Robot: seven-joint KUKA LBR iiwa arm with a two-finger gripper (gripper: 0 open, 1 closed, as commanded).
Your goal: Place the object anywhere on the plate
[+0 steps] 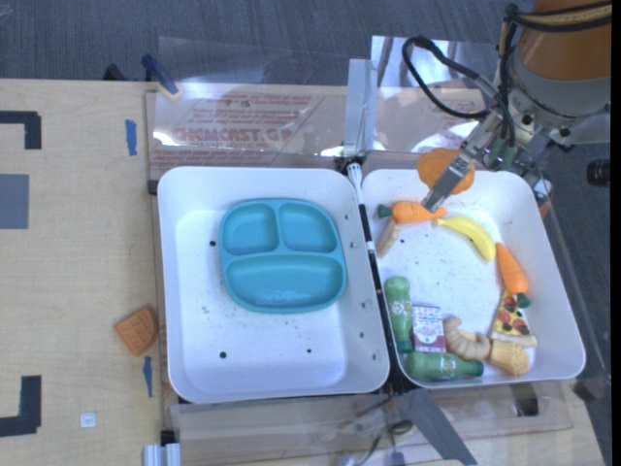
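The blue divided plate (pixel 282 256) lies in the left bin (pixel 194 357) with nothing on it. My gripper (pixel 437 192) reaches down into the back left of the right bin (pixel 558 309). Its tip sits just over the thick end of an orange toy carrot (pixel 415 213), and it passes in front of a round orange fruit (pixel 434 164). A yellow banana (pixel 472 234) lies right beside the carrot. I see nothing lifted off the bin floor.
The right bin also holds a second carrot (pixel 512 268), a pizza slice (pixel 511 330), a croissant (pixel 466 339), a pink carton (pixel 425 326) and two green bottles (pixel 396 297) (pixel 441 365). A waffle piece (pixel 137 329) lies on the bench left of the bins.
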